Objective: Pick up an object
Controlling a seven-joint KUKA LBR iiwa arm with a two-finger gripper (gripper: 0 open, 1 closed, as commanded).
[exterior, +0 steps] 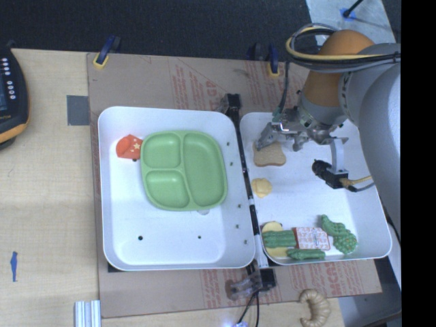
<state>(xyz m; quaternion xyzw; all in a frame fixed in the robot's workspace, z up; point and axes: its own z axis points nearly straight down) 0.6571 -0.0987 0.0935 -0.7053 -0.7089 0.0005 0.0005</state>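
My gripper [281, 142] hangs over the far left part of the right bin [371, 203]. Its fingers stand open, just above the far edge of a tan toast-shaped piece [270, 157], with nothing between them. A small yellow lump [261, 187] lies a little nearer along the bin's left wall. At the near edge of this bin several green vegetable pieces [338, 232] lie around a red and white packet [313, 238], with a yellow piece [272, 227] at their left.
The left bin [170, 251] holds a green divided plate [184, 169] with a red object [128, 147] at its far left side. A tan curled thing [315, 306] lies on the bench in front of the bins. The grey arm [371, 80] fills the right.
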